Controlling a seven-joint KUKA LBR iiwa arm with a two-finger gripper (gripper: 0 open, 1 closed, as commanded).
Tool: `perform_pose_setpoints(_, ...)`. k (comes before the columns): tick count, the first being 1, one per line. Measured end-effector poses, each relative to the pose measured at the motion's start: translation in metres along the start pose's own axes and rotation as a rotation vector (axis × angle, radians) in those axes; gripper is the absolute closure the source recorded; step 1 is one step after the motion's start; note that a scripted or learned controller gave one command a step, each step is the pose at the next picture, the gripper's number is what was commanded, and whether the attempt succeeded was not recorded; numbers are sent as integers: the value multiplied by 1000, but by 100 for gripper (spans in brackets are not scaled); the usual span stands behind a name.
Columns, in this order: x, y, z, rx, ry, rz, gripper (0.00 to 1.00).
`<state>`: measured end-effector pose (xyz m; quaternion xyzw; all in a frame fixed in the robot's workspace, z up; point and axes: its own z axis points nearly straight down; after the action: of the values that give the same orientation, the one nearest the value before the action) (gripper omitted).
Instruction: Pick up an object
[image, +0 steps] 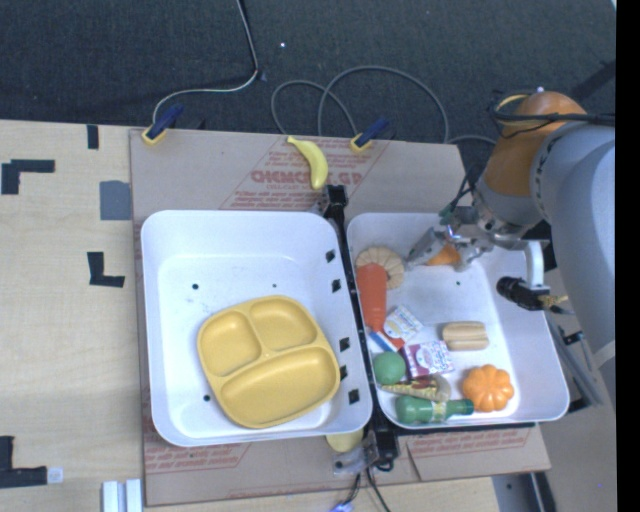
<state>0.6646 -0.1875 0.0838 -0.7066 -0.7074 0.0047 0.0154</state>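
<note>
Status: pick incomplete. Tool low in right bin (far corner), an orange object under its tips; whether gripped, cannot tell. Lift remains.

The left bin has open room along its top and left side; the yellow plate fills its lower middle. The right bin is crowded: a carrot, packets, a bread roll and a small pumpkin leave one bare patch in its upper middle.
</note>
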Motion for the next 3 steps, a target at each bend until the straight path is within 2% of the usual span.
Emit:
perform_pose_setpoints(1,-17,1,1,7,17,-2,0)
perform_pose_setpoints(2,-34,3,-122,-40,-19,-1,0)
perform_pose_setpoints(3,-18,2,2,-26,-16,-1,0)
